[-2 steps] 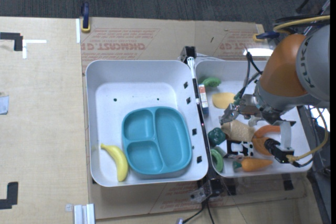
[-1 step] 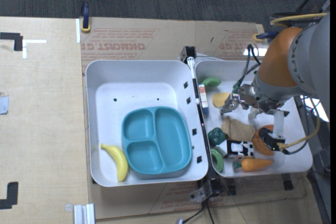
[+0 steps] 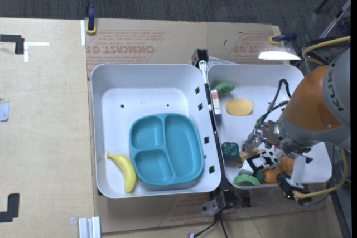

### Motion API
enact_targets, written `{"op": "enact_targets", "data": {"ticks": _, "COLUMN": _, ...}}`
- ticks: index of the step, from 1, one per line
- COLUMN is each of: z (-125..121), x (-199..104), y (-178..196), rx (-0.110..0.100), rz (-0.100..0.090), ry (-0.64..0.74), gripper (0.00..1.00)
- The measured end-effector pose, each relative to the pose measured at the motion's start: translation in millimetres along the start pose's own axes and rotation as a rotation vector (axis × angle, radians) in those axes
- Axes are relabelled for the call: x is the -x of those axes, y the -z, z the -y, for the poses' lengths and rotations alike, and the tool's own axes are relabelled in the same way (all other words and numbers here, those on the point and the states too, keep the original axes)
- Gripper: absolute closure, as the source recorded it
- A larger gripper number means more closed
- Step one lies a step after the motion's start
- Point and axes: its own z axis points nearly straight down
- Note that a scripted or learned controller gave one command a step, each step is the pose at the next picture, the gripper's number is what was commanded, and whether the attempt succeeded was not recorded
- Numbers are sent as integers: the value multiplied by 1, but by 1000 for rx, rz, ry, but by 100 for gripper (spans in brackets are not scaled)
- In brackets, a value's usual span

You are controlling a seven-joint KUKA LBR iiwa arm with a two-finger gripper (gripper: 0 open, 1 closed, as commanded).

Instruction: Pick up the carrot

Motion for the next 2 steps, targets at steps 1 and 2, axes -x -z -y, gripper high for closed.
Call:
{"op": "enact_targets", "data": {"ticks": 1, "z": -22, "x": -82, "y": 100, "rx": 0, "rz": 2, "ry": -210, "gripper": 0}}
{"op": "enact_targets", "data": {"ticks": 2, "z": -75, "x": -87, "y": 99, "rx": -2, "rz": 4, "ry": -233, "gripper": 0}}
